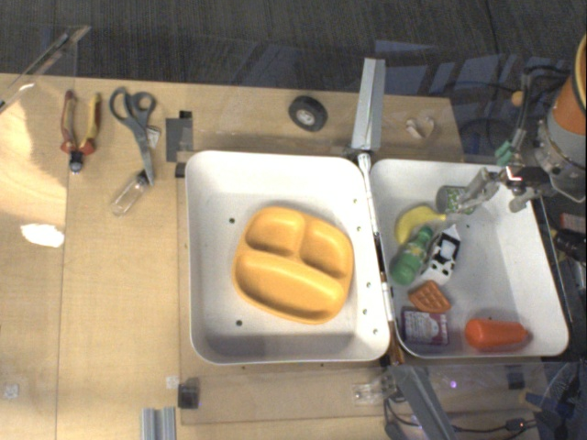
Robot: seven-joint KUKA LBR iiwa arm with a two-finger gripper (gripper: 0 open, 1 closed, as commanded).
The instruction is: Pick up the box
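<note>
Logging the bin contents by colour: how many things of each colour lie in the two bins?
Yellow: 2, big moulded insert, banana
Green: 1, bottle
Orange: 2, carrot, waffle piece
Purple: 1, box
Black-and-white: 1, carton
Total: 7

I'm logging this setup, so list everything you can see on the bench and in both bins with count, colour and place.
Moulded insert: one, yellow-orange, left bin.
Banana: one, yellow, right bin, upper left.
Bottle: one, green, below the banana.
Box: one, black and white, beside the bottle.
Waffle-like piece: one, orange-brown, lower left.
Pouch: one, purple, bottom left corner.
Carrot: one, orange, bottom edge.
Scissors: one, grey, bench upper left.
Pliers: one, red-handled, far left.
Tape roll: one, black, above the bins.
Gripper: one, grey, over right bin's top.
</note>
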